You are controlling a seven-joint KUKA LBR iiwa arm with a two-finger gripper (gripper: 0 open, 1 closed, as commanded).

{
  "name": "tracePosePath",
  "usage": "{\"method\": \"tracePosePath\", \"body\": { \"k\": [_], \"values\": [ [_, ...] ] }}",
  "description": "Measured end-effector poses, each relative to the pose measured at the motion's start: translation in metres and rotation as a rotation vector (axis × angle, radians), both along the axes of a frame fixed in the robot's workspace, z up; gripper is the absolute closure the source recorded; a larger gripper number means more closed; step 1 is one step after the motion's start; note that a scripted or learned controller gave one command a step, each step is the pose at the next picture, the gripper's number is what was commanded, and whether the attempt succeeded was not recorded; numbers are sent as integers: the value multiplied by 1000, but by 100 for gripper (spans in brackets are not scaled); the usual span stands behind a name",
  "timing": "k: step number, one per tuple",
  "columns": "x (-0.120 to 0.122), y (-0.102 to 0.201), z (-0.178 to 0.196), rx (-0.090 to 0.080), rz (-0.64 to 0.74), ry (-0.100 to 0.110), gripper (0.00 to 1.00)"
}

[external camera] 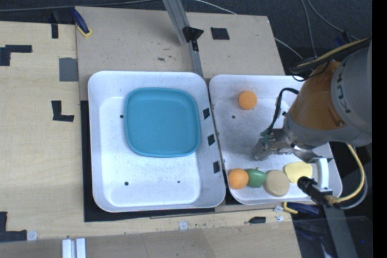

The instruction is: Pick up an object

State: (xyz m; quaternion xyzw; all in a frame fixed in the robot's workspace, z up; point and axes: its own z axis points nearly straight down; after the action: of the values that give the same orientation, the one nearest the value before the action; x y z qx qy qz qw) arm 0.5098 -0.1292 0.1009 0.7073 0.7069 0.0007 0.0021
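My gripper point(263, 150) hangs low over the middle of the right bin point(233, 130), with bare bin floor under it. An orange ball point(247, 99) lies toward the bin's far side, well apart from the gripper. Along the near wall sit a second orange ball point(238, 178), a green object point(256, 177), a beige roundish object point(277, 183) and a yellow object point(298, 171) in a row. Nothing shows between the fingers.
The left bin point(109, 178) holds a blue square plate point(162, 121). A grey metal pole point(175, 6) slants down to the bins' far edge. Cables trail across the dark floor at the upper right.
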Motion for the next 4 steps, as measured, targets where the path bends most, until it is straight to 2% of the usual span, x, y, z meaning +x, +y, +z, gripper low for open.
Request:
{"method": "tracePosePath", "body": {
  "k": [1, 3, 4],
  "values": [
    [6, -1, 43, 1, 1, 1, 100],
    [0, 0, 131, 2, 1, 1, 100],
    [-4, 56, 140, 3, 6, 3, 100]
  ]
}}
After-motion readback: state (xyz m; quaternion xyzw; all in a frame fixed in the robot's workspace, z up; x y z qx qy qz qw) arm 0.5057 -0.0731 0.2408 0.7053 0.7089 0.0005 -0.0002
